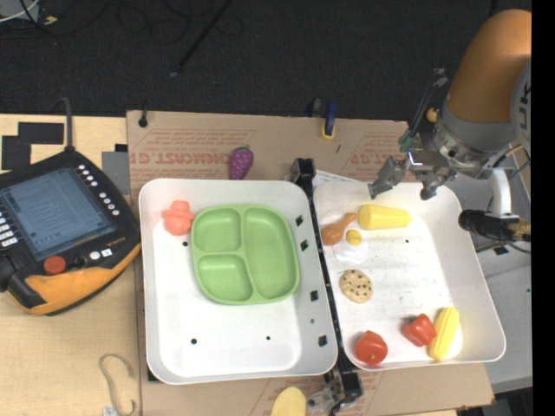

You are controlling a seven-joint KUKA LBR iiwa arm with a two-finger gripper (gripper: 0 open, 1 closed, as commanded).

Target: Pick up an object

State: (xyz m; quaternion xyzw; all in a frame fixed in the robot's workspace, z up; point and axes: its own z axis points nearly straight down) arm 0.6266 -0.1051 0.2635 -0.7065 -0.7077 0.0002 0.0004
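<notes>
- While nothing sits between its fingers, the black two-finger pincer (pixel 406 183) hangs spread apart, released.
- Just below it lies a yellow plastic cylinder (pixel 382 217), in the right white bin (pixel 479 271).
- Lower still: a round speckled cookie (pixel 355 285).

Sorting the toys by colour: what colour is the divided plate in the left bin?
Light green: the divided plate, seen clearly in the camera view.
</notes>
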